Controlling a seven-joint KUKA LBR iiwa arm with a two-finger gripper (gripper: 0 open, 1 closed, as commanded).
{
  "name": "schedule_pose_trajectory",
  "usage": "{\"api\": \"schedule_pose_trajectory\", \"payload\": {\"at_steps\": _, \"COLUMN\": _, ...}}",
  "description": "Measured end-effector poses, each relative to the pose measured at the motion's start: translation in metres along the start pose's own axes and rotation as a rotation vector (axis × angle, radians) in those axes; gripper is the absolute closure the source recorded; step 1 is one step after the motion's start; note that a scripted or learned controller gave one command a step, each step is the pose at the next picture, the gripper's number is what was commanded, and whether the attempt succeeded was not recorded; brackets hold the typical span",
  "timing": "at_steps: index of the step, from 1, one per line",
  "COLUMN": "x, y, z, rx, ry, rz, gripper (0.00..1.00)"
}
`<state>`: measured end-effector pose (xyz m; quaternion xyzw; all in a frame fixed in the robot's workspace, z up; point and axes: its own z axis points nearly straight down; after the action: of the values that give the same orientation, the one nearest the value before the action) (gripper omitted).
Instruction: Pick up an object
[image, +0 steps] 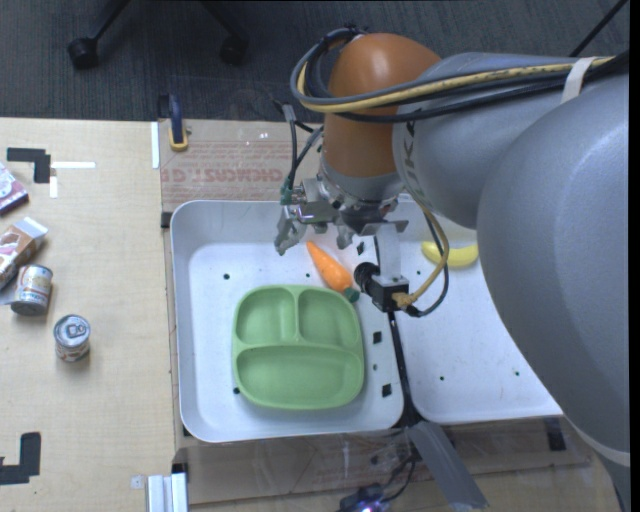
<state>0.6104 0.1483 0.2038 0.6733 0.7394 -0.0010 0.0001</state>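
You had the gripper (316, 238) hanging low over the back of the left bin (200, 330), with the carrot (330, 266) lying on the bin floor just under and in front of it, beside the far right corner of the green plate (298, 346). The jaws looked spread, one finger to the carrot's left and the other parts above its thick end, and nothing was pinched between them. The carrot lay at a slant, its narrow tip toward the gripper and its stub end near the bins' shared wall.

It was probably a light, stiff plastic toy with a smooth, tapering skin, so it could squirt out of a pinch near the tip. You would have done better to close across its thicker middle, square to its length. A banana (450, 254) lay in the right bin (480, 370), partly hidden by the arm (540, 150).
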Motion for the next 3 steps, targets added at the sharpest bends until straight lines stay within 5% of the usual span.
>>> {"api": "schedule_pose_trajectory", "payload": {"at_steps": 1, "x": 0.007, "y": 0.002, "z": 0.004, "rx": -0.001, "ry": 0.0, "rz": 0.099, "gripper": 0.0}}
{"api": "schedule_pose_trajectory", "payload": {"at_steps": 2, "x": -0.08, "y": -0.069, "z": 0.0, "rx": 0.0, "ry": 0.001, "rz": -0.231, "gripper": 0.0}}
{"api": "schedule_pose_trajectory", "payload": {"at_steps": 3, "x": -0.068, "y": 0.035, "z": 0.012, "rx": -0.002, "ry": 0.0, "rz": -0.33, "gripper": 0.0}}
